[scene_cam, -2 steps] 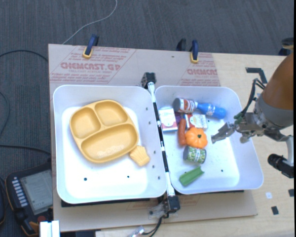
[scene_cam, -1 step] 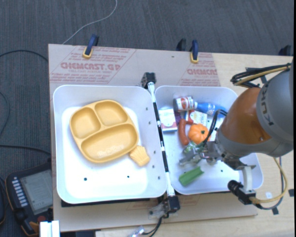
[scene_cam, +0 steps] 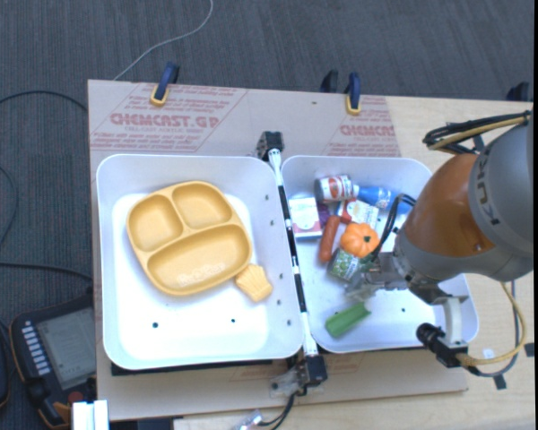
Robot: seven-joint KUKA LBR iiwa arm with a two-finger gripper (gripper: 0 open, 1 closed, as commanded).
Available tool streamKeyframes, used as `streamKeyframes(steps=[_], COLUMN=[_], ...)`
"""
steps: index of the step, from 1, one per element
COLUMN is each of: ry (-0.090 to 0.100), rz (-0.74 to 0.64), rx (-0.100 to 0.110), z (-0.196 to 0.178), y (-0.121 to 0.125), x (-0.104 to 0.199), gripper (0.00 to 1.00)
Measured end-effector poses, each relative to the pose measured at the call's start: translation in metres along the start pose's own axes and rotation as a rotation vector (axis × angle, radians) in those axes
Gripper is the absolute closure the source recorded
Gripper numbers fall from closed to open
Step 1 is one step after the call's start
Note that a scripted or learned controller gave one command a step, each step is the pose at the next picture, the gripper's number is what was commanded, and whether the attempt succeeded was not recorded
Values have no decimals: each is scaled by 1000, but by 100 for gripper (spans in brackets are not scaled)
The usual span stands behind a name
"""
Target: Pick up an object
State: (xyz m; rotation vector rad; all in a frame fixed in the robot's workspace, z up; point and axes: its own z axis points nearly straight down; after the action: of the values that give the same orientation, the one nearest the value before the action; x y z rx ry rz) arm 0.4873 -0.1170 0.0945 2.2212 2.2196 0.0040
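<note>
Grey carpet, board-topped bench, two white bins; I'm at the approach step, nothing picked yet.

Left bin (scene_cam: 117, 330) has a yellow tray (scene_cam: 190, 237) with a small yellow wedge (scene_cam: 255, 283) touching its lower right corner. Right bin (scene_cam: 386, 330) holds the clutter: white packet (scene_cam: 303, 213), red-capped bottle (scene_cam: 335, 187), carrot (scene_cam: 331, 238), blue bottle (scene_cam: 374, 195), orange pumpkin (scene_cam: 360, 239) on a green bag (scene_cam: 344, 265), and a green block (scene_cam: 346, 320) lying alone near the front wall. My gripper (scene_cam: 374, 280) sits low in the right bin, just right of the green bag and above the green block; arm body covers it, so I cannot tell how the fingers stand or whether they have anything. My guess: next I need to line up over one piece, likely the green block since it lies clear, go down, close, lift. Risk: crowding by the pumpkin pile.
</note>
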Motion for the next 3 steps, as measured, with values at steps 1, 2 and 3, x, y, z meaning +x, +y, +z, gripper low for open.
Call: streamKeyframes(steps=[1,2,3], ry=[0,-8,-4], rz=[0,4,2], rx=[2,-6,-4], z=[1,8,0], y=[-1,-1,1], x=[0,18,20], gripper=[0,0,100])
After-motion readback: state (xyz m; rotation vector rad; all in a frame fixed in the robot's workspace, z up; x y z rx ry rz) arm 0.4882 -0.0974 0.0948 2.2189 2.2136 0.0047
